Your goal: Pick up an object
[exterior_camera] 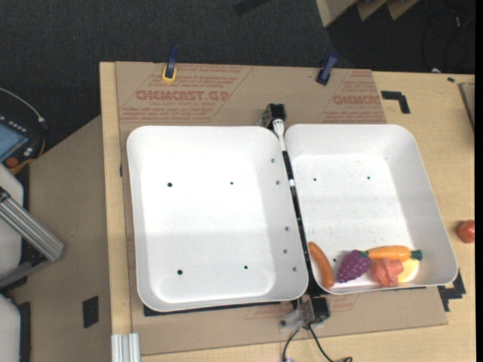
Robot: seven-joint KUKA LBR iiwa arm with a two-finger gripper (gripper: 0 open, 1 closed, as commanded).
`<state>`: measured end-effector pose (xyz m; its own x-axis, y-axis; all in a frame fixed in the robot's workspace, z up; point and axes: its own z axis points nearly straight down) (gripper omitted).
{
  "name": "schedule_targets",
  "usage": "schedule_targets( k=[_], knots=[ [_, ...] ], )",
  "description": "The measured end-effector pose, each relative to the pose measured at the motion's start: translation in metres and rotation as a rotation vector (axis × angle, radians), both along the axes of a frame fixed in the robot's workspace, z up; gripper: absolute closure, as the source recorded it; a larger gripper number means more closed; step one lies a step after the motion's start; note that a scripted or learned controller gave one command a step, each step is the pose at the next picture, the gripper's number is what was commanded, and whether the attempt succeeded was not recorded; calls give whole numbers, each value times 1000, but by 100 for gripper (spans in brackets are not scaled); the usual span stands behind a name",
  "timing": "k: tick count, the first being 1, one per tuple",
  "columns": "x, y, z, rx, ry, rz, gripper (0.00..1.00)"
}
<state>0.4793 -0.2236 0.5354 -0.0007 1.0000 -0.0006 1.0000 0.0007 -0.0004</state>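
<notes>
Toy foods cluster in the right bin's (pixel 423 202) near corner; the sausage (pixel 321 265) lies lengthwise along the divider. My claw's state: cannot tell.

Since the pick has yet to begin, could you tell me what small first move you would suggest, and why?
Probably bring the arm in over the near edge of the right bin. The toys all lie there in one cluster: a hot dog, purple grapes, a carrot and a red piece. The hot dog lies a little apart on the left, so it seems the easiest first target.
</notes>
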Motion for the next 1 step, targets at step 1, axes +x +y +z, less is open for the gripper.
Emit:
schedule_targets(
  k=[1],
  knots=[
    [0,0,0,0,0,0,100]
  ],
)
